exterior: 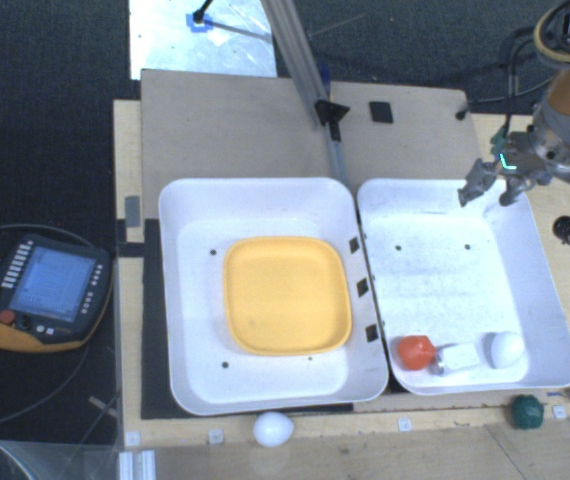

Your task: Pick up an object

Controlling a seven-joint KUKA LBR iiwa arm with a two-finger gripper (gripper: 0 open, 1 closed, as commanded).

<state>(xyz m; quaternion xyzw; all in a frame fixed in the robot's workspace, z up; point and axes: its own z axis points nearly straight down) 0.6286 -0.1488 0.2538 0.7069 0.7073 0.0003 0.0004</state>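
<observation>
The right bin (435, 268) holds three small objects along its near edge: a red-orange lump (414, 351), a white oblong piece (459, 357) and a white ball (505, 348). In the left bin (190, 258) lies a square yellow plate (287, 294). My gripper (493, 192) hangs over the far right corner of the right bin, well away from the three objects. Its two fingers stand apart with nothing between them.
A white ball (273, 429) and a dark green ball (527, 412) lie on the bench in front of the bins. A teach pendant (45, 290) sits on the floor at the left. A slanted metal rod (300, 43) reaches down to the bins' far edge.
</observation>
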